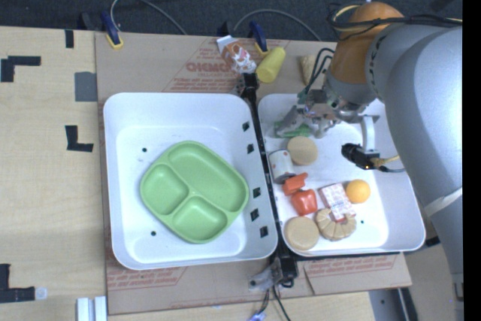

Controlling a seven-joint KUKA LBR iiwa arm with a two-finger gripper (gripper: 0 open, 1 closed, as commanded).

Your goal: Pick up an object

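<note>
Two white bins (120, 116), pincer (307, 120) low over a beige round (303, 150); its state I cannot tell.

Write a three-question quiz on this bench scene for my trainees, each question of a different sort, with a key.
1. True or false: the green three-compartment plastic plate lies in the bin on the camera view's left, the left white bin.
2. Multiple choice: which object lies nearest the robot's hand over the right white bin?
A. the small orange ball
B. the round tan bun-shaped piece
C. the flat round tan biscuit-shaped piece
3. Fill in: the yellow bottle-shaped object lies outside both bins, on the ______ sheet.

Key: 1 true; 2 B; 3 cardboard.
</note>
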